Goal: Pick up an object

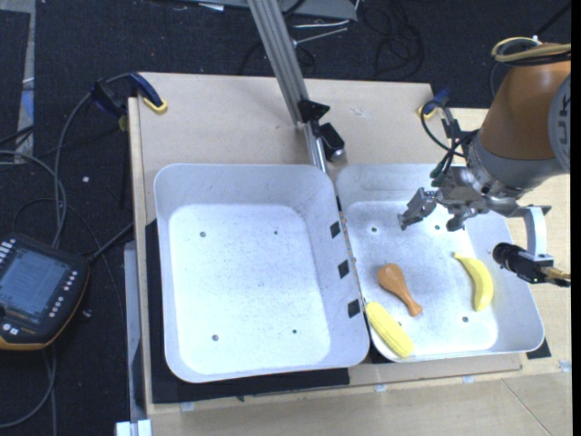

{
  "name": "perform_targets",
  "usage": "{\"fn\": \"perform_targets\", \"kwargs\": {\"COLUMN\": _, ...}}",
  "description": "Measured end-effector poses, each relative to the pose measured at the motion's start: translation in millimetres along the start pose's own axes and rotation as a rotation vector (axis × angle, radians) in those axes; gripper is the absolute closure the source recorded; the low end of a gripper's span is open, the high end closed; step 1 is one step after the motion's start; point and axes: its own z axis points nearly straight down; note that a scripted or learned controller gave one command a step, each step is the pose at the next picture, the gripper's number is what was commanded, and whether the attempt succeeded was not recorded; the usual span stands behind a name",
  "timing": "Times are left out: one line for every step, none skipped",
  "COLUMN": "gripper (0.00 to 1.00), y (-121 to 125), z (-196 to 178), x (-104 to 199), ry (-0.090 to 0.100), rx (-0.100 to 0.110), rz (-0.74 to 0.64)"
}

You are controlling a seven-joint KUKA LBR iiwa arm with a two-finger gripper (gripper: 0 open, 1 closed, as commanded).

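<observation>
Drumstick (400, 288), banana (477, 281) and corn (388, 329) lie unheld; pincer (436, 213) apparently spread, fingertips indistinct.

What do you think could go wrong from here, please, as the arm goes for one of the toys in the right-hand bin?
1. The yellow plastic corn cob lies tight against the shallow white right bin's near-left wall, so the gripper may strike the rim.
2. The orange toy drumstick is narrow and tapered; it could slip out.
3. The curved yellow toy banana lies near the right wall, close beneath the arm's attached black part, leaving little room.
</observation>
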Motion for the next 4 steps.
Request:
{"fn": "perform_targets", "kwargs": {"gripper": 0.00, "y": 3, "z": 45, "x": -6, "ry": 0.000, "rx": 0.000, "rz": 0.000}}
{"fn": "perform_targets", "kwargs": {"gripper": 0.00, "y": -4, "z": 91, "x": -2, "ry": 0.000, "rx": -0.001, "rz": -0.001}}
{"fn": "perform_targets", "kwargs": {"gripper": 1.00, "y": -3, "z": 79, "x": -2, "ry": 0.000, "rx": -0.005, "rz": 0.000}}
{"fn": "perform_targets", "kwargs": {"gripper": 1.00, "y": 1, "z": 17, "x": 0, "ry": -0.001, "rx": -0.010, "rz": -0.001}}
